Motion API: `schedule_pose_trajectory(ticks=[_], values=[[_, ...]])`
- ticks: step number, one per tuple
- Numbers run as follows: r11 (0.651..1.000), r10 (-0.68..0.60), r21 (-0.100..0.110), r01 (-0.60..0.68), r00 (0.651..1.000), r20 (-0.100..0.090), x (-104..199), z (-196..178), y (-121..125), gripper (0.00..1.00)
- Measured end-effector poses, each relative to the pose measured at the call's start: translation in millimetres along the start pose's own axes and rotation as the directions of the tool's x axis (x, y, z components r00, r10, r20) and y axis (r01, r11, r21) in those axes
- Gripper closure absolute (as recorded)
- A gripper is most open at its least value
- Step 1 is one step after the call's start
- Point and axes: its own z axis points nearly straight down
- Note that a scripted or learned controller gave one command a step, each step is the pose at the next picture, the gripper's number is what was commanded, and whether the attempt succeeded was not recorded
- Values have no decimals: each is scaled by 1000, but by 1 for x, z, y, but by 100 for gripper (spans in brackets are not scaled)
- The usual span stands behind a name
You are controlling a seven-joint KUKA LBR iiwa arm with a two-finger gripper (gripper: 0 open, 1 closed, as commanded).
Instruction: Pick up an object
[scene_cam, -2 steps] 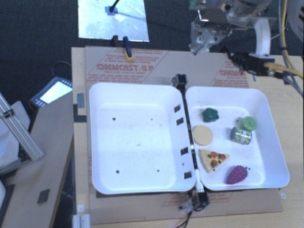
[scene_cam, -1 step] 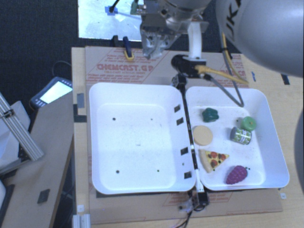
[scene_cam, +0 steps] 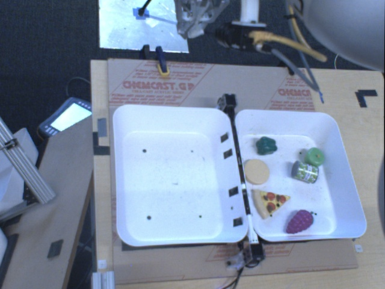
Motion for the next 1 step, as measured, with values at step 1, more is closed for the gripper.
schedule_pose_trajectory(ticks=[1], values=[[1000, 7, 14, -7, 1000, 6, -2, 96, 34, 100]])
